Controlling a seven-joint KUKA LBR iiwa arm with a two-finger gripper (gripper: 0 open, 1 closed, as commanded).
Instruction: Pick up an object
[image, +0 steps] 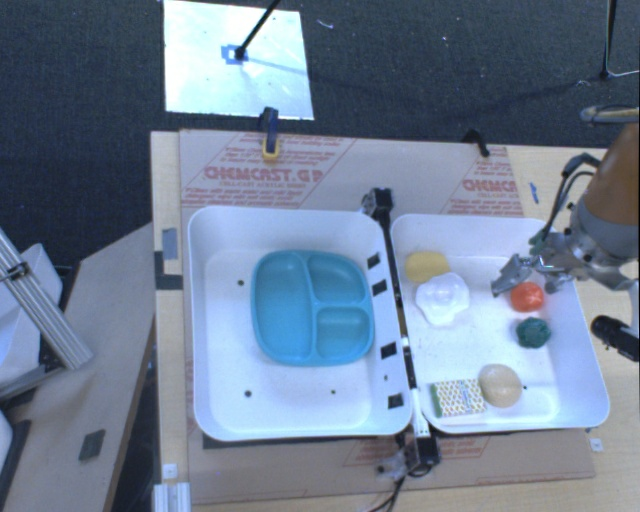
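Observation:
My gripper (530, 282) hangs over the right side of the right bin (590, 400), its fingers spread open. A small orange-red ball (528, 297) lies on the bin floor just under the gap between the fingertips, and the fingers are not closed on it. Just in front of that ball sits a dark teal lump (533, 332). Other objects in this bin are a yellow piece (427, 265), a white lumpy piece (442, 298), a beige ball (500, 384) and a small patterned box (458, 398).
The left bin (215, 400) holds a blue divided tray (310, 306). A black divider with clips (392, 300) runs between the two bins. The arm's grey body and orange band (615, 200) stand over the right bin's far right edge.

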